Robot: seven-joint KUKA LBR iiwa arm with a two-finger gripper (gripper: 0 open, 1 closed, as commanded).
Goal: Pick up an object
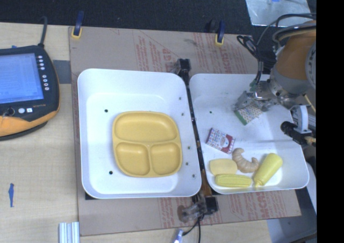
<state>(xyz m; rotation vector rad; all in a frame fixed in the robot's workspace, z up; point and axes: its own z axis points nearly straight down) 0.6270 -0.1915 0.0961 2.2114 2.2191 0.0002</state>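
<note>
My gripper (253, 102) hangs over the far part of the right bin (215, 88), on the grey arm with its orange band (294, 56). Right under its tip lies a small speckled piece with a green edge (246, 114), partly covered by the gripper. Whether it is held or just lying beneath is unclear. Nearer the front of the same bin lie a red-and-white packet (220, 140), a pale yellow slab (222, 166), a corn cob (233, 181), a tan knobbly root (245, 161) and a yellow pepper-like piece (267, 169).
The left bin (91, 129) holds a yellow divided plate (146, 143). A tablet-like pendant (24, 86) lies on the bench at the far left. Clamps (184, 66) join the bins at the middle seam. A black fitting (294, 130) sticks in at the right bin's edge.
</note>
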